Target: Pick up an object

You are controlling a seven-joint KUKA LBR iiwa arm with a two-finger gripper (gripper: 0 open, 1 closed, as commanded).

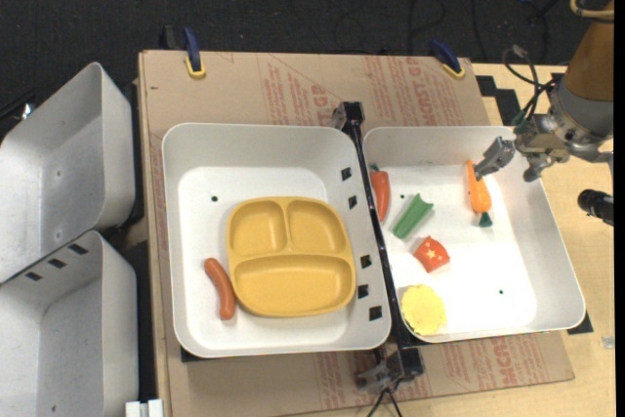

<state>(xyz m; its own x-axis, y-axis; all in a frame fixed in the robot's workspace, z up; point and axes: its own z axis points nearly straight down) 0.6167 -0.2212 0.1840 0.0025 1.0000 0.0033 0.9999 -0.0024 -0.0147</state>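
The right bin [547, 239] holds several toy foods. An orange carrot [479, 191] with a green tip lies near its far right side. Further left are a green piece [412, 215], a red strawberry-like piece [432, 254], a yellow piece [424, 309] by the front wall and a red pepper [380, 193] against the left wall. My gripper [515, 161] hovers over the bin's far right corner, open, with nothing between its fingers. Its left finger [493, 157] is just above and right of the carrot.
The left bin [186, 210] holds a yellow divided plate [291, 256] and an orange-red sausage [221, 288] beside the plate's left edge. A black divider [369, 220] runs between the bins. Two more white bins [59, 171] stand off the bench at the left.
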